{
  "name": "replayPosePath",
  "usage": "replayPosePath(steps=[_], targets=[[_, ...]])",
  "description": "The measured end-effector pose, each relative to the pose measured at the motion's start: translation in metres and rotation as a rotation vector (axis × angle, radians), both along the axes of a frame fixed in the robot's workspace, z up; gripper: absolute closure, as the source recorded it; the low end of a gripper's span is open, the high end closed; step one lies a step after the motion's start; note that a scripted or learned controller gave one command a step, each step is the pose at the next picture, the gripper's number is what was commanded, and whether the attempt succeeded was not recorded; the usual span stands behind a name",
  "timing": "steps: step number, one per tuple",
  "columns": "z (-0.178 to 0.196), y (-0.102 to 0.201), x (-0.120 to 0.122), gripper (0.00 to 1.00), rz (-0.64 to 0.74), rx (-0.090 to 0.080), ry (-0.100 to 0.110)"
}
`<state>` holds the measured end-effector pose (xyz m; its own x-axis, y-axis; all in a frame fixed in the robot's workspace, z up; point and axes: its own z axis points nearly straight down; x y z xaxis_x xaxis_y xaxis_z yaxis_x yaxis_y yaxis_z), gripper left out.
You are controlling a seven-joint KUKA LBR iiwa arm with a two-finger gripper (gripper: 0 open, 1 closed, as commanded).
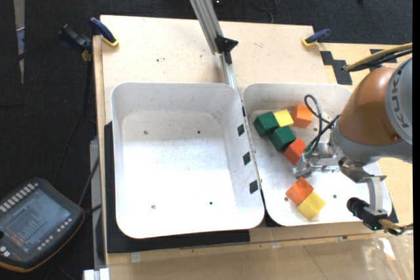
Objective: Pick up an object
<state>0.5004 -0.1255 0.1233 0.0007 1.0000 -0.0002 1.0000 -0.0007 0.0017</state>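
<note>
Your arm reaches in from the right over the right bin, its gripper lowered among the blocks; whether it is released or clenched you cannot tell from this angle, and no block can be seen in its grasp.

7 blocks lie in the right bin. Just beside the gripper, up and to its left, sits an orange-red block, close enough that it may be touching the tool. Just below the gripper lies an orange block, with a yellow block touching its lower right corner.

Farther up the bin you see a cluster: a dark green block at the left, a yellow block against it, an orange block to the right of that, and a second green block just below, sitting next to the orange-red one.

The left bin stands alongside, its rim meeting the right bin's. A teach pendant rests on the floor at lower left, well apart from the bench.
</note>
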Motion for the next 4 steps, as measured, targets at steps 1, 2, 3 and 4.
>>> replayPosePath(steps=[1,2,3,4], targets=[[0.055,0.007,0.01,1.0,0.004,-0.001,-0.005],[0.108,0.006,0.012,1.0,0.004,-0.002,-0.005],[0.105,0.066,0.031,1.0,0.009,0.002,0.0],[0.096,0.112,0.054,1.0,0.009,0.001,0.001]])
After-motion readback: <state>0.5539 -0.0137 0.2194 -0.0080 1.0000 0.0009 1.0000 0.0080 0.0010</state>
